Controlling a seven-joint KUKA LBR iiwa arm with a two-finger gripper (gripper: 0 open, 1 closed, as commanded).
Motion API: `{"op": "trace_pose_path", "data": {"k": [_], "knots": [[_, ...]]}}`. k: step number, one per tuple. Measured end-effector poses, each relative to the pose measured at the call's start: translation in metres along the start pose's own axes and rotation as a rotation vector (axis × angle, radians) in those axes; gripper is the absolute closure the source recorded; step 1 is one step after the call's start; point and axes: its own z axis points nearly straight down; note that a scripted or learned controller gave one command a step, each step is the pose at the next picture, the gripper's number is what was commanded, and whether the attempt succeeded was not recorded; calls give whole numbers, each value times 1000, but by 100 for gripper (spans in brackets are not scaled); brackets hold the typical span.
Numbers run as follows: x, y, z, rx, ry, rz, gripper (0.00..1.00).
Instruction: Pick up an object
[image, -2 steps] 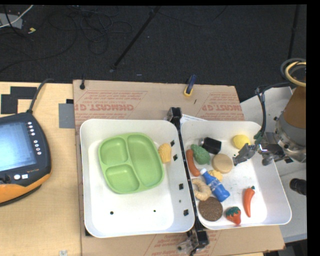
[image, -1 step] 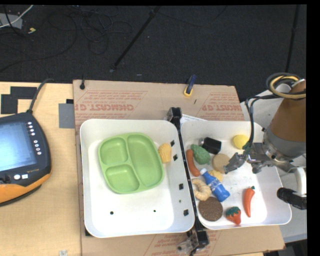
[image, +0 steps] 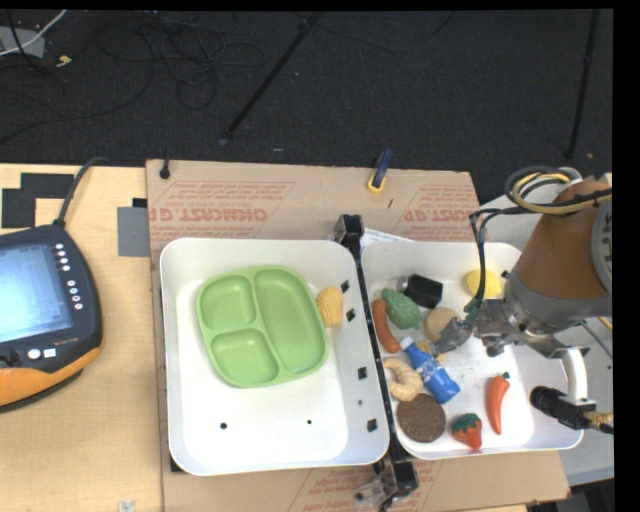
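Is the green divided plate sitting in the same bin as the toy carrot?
No. The green plate lies in the left bin, while the carrot lies in the right bin.

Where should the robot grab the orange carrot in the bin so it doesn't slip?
Best around the middle of the carrot, I think, coming straight down from above. It lies flat in the right bin, long and thin, green top up the picture, point toward the bottom. Fingers should close across its narrow width. Bare floor shows on both sides, with the strawberry a little way off.
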Motion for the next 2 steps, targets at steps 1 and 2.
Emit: {"op": "trace_pose_path", "data": {"k": [1, 2], "knots": [[2, 6, 44, -2, 0, 0, 0], [4, 6, 64, -2, -1, 4, 0]]}}
